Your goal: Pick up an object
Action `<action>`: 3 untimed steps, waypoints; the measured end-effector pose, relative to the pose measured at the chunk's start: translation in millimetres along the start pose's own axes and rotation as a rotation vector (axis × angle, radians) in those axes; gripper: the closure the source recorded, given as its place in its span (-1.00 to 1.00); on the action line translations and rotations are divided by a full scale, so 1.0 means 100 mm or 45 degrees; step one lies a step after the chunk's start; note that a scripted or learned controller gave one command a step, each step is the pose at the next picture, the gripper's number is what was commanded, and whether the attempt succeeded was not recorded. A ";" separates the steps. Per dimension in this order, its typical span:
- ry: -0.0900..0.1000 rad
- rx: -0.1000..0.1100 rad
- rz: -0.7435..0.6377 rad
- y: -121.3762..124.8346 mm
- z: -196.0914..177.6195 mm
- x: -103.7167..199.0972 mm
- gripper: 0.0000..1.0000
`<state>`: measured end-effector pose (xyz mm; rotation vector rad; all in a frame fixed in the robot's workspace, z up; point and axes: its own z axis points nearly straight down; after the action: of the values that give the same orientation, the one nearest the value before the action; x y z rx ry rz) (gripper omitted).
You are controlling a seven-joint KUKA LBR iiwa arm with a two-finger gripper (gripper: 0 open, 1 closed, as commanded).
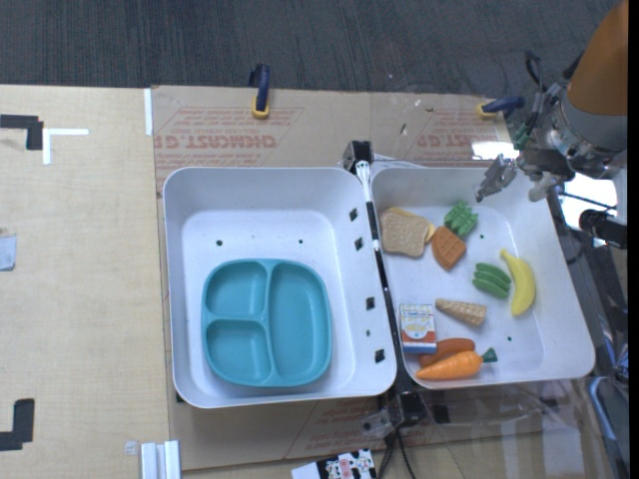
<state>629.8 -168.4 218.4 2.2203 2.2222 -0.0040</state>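
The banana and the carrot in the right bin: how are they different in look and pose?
The banana is yellow and curved; the carrot is orange, straight and tapered, with a green tip. The banana lies along the bin's right side; the carrot lies across its near edge, beside a small carton. Both are toy foods lying flat in the right bin.

Two white bins are sitting side by side on the bench: the left bin (190,208) and the right bin (559,347). One teal tray (268,323) with three compartments is lying in the left bin. Eight items are lying in the right bin: one toast (404,233), one green-topped orange piece (451,239), one green pod (491,279), one banana (519,282), one cone (461,311), one carton (417,327), one sausage (455,347) and one carrot (454,366).
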 end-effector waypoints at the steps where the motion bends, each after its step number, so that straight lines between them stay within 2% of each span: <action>1: 0.002 0.003 0.029 -0.21 1.15 0.22 -1.00; 2: -0.001 0.001 0.032 -0.20 1.05 0.21 1.00; 3: 0.002 0.004 0.228 -0.88 1.27 0.41 1.00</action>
<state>541.9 -127.8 91.0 2.4126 2.0167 -0.0050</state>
